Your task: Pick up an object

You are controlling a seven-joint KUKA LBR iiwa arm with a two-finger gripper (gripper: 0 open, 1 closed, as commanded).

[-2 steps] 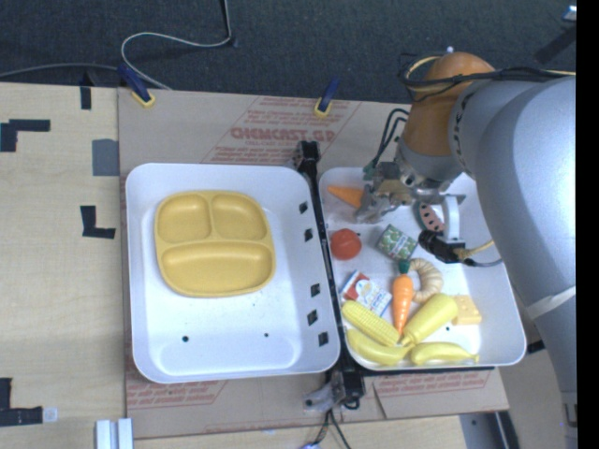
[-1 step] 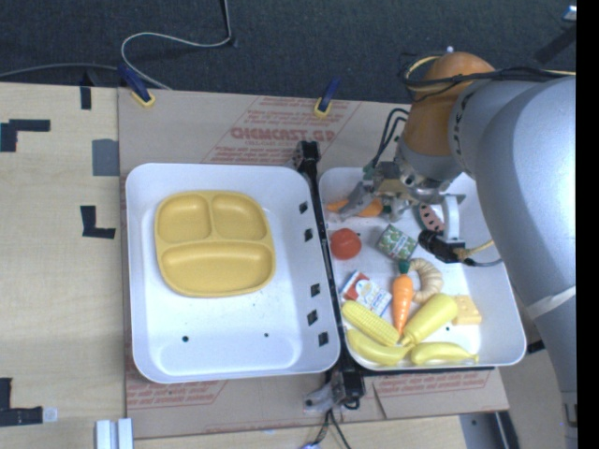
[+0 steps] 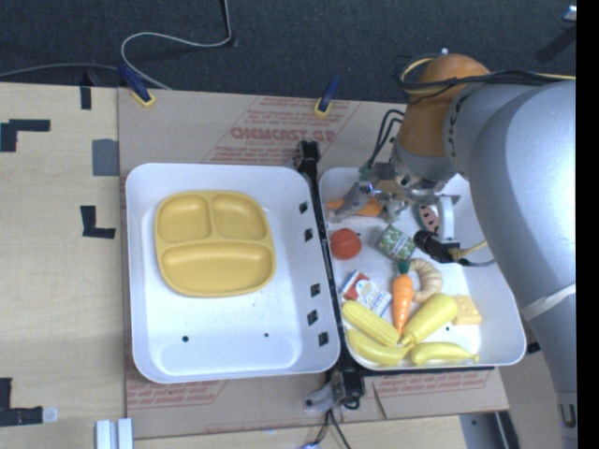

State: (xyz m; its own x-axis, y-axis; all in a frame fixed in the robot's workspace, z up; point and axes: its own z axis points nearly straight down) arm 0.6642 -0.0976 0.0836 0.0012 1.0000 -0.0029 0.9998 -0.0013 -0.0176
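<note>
The right bin (image 3: 505, 330) holds several toy foods. Among them are a red tomato (image 3: 345, 243), a green packet (image 3: 395, 242), a carrot (image 3: 402, 297), a corn cob (image 3: 372, 322), a yellow banana (image 3: 440, 352) and a red-and-white carton (image 3: 367, 294). My gripper (image 3: 358, 197) hangs low over the far left part of this bin, just behind the tomato. A small orange piece (image 3: 372, 210) lies right beside the gripper, and whether it is touched I cannot tell.
The left bin (image 3: 225, 344) carries a yellow divided plate (image 3: 214, 241). A black divider (image 3: 318, 251) runs between the two bins. The grey arm (image 3: 524, 176) covers the right bin's far right side. Cables (image 3: 449, 246) trail from the wrist over the food.
</note>
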